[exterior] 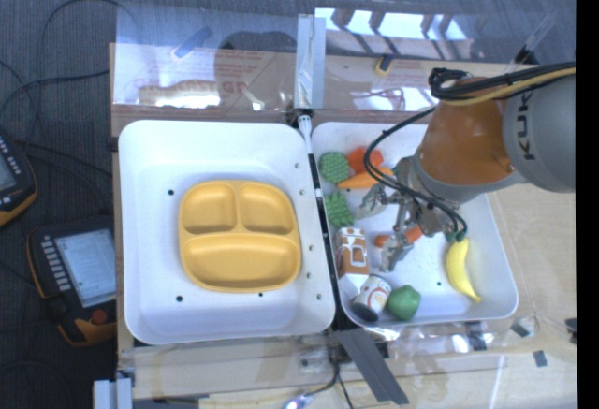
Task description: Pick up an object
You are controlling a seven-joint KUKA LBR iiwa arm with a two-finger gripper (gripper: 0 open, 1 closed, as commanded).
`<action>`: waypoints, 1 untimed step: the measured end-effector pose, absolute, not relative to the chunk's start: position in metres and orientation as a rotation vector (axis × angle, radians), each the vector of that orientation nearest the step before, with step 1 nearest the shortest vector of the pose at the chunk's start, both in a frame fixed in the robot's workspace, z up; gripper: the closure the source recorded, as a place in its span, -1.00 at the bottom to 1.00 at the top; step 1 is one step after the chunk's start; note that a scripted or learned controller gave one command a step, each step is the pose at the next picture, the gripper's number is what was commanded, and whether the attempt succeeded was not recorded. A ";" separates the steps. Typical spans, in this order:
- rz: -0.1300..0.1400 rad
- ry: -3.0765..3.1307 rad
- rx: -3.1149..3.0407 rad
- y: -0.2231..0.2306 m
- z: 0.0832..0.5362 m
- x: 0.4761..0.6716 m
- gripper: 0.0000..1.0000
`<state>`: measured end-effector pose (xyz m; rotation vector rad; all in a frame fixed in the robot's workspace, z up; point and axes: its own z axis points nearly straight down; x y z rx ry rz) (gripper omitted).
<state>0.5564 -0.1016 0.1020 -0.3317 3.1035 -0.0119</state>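
Camera view: hand (401,231) low in right bin (496,299), over clutter; fingers spread, nothing visibly between them.

Nearest candidates: small carton (353,251) just left, banana (459,269) just right, lime (404,302) and can (371,295) near front wall.

Risk: crowding, so fingers may straddle two items or shove carton aside; closing on air.

Writing: "KU" on arm (533,136); carton label probably printed, unreadable.

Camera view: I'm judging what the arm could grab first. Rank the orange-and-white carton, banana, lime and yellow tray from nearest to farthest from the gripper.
From the gripper:
1. Carton, just to its left.
2. Banana, to its right.
3. Lime, below it at the bin's front.
4. Yellow tray, in the other bin.
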 end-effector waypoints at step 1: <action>-0.006 3.106 -0.379 -0.095 0.090 0.666 -1.00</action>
